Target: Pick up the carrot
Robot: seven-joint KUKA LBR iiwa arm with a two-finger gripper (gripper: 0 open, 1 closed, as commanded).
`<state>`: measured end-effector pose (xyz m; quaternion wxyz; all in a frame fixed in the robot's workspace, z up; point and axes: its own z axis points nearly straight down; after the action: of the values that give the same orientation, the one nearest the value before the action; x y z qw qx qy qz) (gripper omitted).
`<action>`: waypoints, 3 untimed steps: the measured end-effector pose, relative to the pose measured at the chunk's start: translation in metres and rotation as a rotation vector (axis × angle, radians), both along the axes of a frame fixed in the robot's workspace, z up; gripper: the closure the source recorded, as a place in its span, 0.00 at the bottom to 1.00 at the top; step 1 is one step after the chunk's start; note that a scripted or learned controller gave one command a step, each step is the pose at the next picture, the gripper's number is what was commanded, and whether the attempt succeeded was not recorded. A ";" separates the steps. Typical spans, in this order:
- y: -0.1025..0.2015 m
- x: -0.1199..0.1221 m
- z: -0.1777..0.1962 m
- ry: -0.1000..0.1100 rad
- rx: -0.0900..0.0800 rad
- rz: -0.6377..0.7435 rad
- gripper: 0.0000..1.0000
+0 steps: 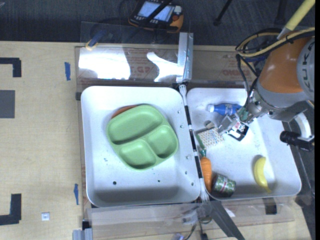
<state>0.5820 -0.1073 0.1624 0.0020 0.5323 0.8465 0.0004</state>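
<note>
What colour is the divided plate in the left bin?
Light green, seen clearly in the camera view.

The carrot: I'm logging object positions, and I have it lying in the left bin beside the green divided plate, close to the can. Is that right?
Not quite. The camera view shows the carrot in the right bin, against its left wall, close to the can. The green divided plate sits in the left bin.

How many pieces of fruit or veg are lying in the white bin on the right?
2. The carrot lies against the bin's left wall, just above a green can. The banana lies near the bottom right corner. The arm could be hiding more near the top.
</note>
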 end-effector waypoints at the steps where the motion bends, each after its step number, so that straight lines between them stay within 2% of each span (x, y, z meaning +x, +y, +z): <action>1: -0.016 0.013 -0.002 0.000 0.000 -0.002 0.00; 2: 0.031 -0.002 0.023 0.003 0.002 0.066 0.00; 3: 0.083 0.015 0.023 -0.001 0.001 0.133 0.00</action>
<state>0.5975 -0.0239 0.1851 0.0021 0.4748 0.8801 0.0009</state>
